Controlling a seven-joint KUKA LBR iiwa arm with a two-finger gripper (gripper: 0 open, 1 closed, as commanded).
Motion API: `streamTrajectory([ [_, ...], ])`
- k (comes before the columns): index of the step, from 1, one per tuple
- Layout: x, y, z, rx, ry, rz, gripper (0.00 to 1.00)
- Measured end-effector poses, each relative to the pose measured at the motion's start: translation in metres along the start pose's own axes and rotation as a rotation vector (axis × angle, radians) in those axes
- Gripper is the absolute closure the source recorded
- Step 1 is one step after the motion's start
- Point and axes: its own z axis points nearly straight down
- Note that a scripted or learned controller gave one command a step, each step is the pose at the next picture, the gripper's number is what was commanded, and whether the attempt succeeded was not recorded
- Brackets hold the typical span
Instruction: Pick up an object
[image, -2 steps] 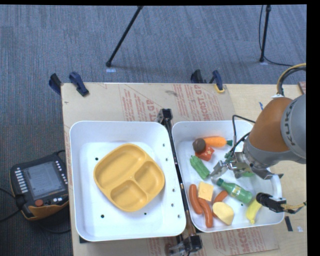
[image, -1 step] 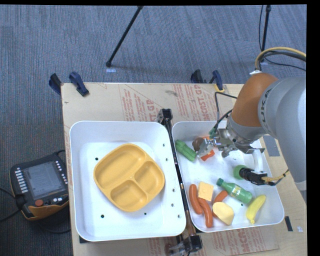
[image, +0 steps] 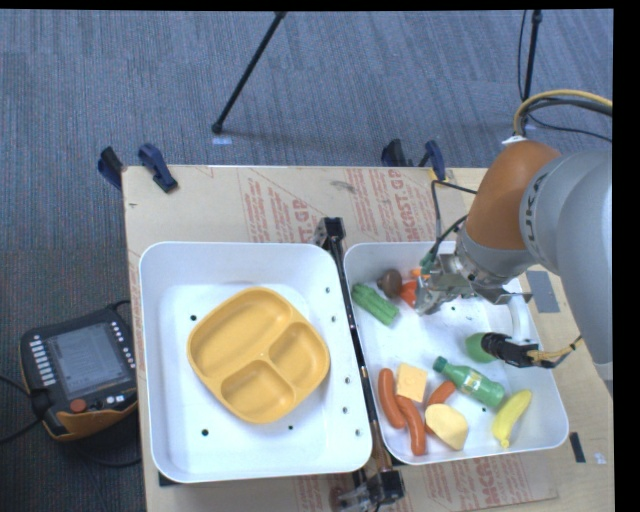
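My gripper (image: 430, 288) hangs low over the upper left part of the right bin (image: 545, 440), under the grey arm with its orange band (image: 505, 195). Right beside it, on its left, lie a small brown piece (image: 390, 284) and a red-orange piece (image: 410, 293), partly hidden by the gripper. A green cucumber (image: 375, 304) lies further left by the bin wall. I see nothing held in the gripper.
The right bin also holds a green bottle (image: 470, 381), banana (image: 510, 416), cheese wedge (image: 411, 382), two sausages (image: 390, 392), a pale yellow lump (image: 447, 426) and a green round fruit (image: 480, 346). A yellow divided plate (image: 258, 353) lies in the left bin (image: 165, 290).
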Motion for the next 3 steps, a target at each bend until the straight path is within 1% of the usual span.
streamTrajectory([
  [1,0.031,-0.010,-0.146,-0.008,-0.003,0.001,1.00],
  [2,0.031,-0.011,-0.153,-0.004,-0.003,-0.004,1.00],
  [3,0.021,-0.088,-0.289,-0.009,-0.004,0.004,1.00],
])
